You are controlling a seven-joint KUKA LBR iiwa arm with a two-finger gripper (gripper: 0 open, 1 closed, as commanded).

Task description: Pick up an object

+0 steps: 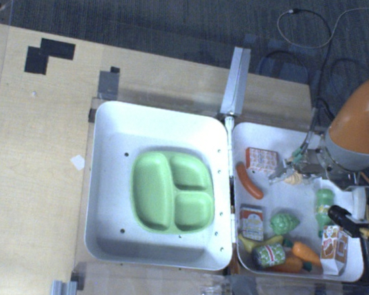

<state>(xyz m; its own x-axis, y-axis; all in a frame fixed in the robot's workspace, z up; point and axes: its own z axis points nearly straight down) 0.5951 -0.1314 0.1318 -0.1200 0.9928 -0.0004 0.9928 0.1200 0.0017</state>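
While you look down on the bench, your biggest item is the left bin (103,166), which carries a green divided tray (173,191) in its middle. Beside it, touching along a shared edge, sits the right bin (356,268) with the small toys. Your arm (368,125) comes in from the right over that bin's far corner, and the gripper (295,167) hangs low near a small box (260,161); whether anything sits in it you cannot tell. Smaller pieces: a red sausage (249,180) by the box, a second carton (251,223), green broccoli (283,223), an orange carrot (307,253) near the front wall
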